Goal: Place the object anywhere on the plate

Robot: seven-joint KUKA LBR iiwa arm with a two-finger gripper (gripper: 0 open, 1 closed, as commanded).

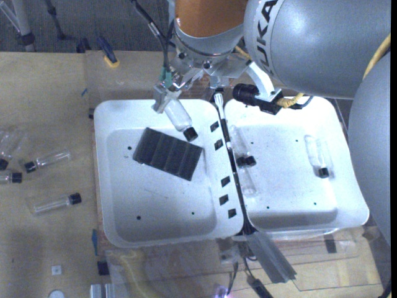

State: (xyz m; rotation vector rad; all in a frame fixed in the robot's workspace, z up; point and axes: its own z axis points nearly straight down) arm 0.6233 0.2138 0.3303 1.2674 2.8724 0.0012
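Vial (180,119) slants between the hand's (166,99) fingers, clamped, just above the dark plate (167,154).

bright overhead light, glare on white bins (124,113), soft blur

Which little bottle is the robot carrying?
Look at the left bin, where a dark ridged plate lies. Just above the plate's top corner, a clear vial with a black cap hangs tilted between the fingers. The other vials lie flat.
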